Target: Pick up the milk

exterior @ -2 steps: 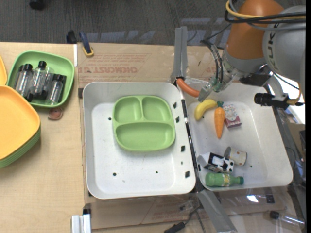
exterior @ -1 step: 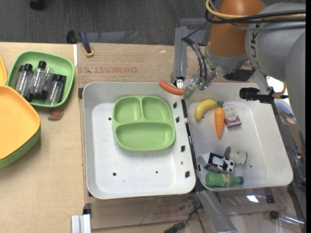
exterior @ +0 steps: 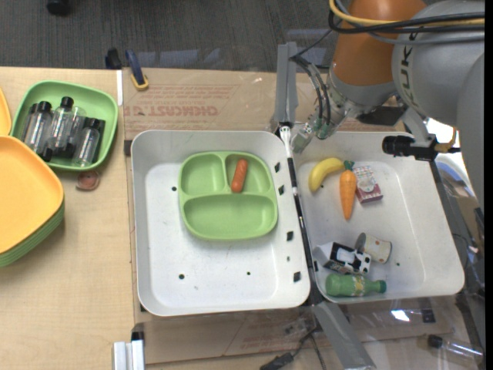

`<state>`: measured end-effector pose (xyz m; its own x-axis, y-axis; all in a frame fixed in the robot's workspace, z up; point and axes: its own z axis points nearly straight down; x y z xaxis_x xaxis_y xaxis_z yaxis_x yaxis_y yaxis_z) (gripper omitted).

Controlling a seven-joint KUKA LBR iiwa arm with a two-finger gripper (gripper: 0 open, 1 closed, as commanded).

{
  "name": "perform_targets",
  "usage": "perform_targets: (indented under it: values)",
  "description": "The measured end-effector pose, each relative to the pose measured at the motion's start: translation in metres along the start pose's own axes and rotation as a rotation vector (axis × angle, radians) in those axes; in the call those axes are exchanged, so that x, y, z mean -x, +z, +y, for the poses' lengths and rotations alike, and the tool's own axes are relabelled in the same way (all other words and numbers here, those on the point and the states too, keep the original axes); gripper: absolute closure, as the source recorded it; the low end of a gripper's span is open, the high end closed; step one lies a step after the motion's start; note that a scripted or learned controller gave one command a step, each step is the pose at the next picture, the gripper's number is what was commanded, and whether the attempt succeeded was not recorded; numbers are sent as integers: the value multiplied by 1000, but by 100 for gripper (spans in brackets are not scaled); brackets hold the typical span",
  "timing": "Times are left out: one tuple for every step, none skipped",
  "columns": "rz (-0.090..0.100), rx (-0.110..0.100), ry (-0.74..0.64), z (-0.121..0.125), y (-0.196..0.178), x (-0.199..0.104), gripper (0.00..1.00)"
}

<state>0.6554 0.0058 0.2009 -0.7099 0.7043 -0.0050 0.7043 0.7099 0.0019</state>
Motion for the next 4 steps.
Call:
perform_targets:
  values:
    - [4,-4,219,-38,10,28,100]
    - [2,-2,183,-43,10,47,100]
    - [1,-1,28,-21,-38,27,100]
    - [-1,0,28,-21,-47,28,100]
